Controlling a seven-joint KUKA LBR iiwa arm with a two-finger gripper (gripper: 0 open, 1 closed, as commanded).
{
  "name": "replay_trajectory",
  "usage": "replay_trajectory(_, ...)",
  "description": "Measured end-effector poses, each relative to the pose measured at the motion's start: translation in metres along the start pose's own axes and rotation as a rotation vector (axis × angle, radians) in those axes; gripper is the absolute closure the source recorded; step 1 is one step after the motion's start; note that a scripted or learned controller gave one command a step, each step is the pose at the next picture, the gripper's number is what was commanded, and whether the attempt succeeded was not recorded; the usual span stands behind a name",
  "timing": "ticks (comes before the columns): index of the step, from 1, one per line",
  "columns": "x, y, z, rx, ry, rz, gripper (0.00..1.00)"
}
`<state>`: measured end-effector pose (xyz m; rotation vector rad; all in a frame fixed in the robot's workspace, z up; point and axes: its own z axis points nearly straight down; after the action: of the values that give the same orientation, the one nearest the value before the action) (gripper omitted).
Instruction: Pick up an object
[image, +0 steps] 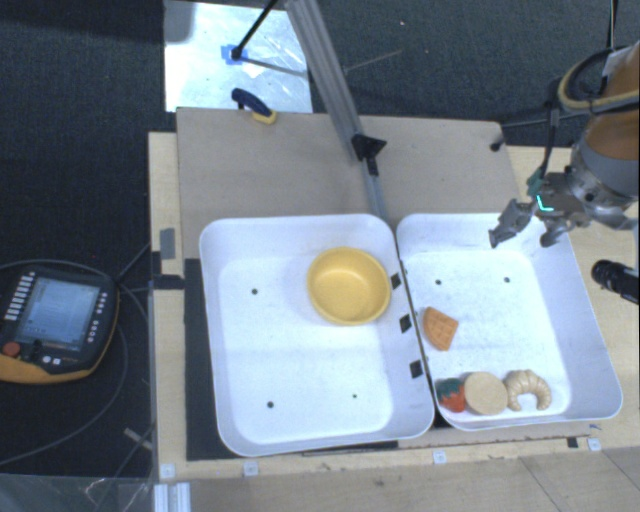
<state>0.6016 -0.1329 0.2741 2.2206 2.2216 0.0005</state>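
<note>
My gripper hangs with fingers spread and nothing between them, at one o'clock over the right bin. The orange wedge lies apart at seven o'clock from me; I should centre above it, then descend straight.

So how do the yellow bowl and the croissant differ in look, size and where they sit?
The yellow bowl is round, plain yellow and hollow; the croissant is a curved, pale tan crescent. The bowl is clearly larger than the croissant. The bowl sits alone near the back of the left bin, while the croissant lies in the near corner of the right bin beside other small items. Both rest on a bin floor, untouched, apart from the gripper.
</note>
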Motion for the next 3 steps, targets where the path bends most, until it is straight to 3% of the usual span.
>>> replay_trajectory(1, 0.000, 0.000, 0.000, 0.000, 0.000, 0.000, 0.00)
replay_trajectory(3, 0.000, 0.016, 0.097, 0.003, 0.001, 0.000, 0.00)
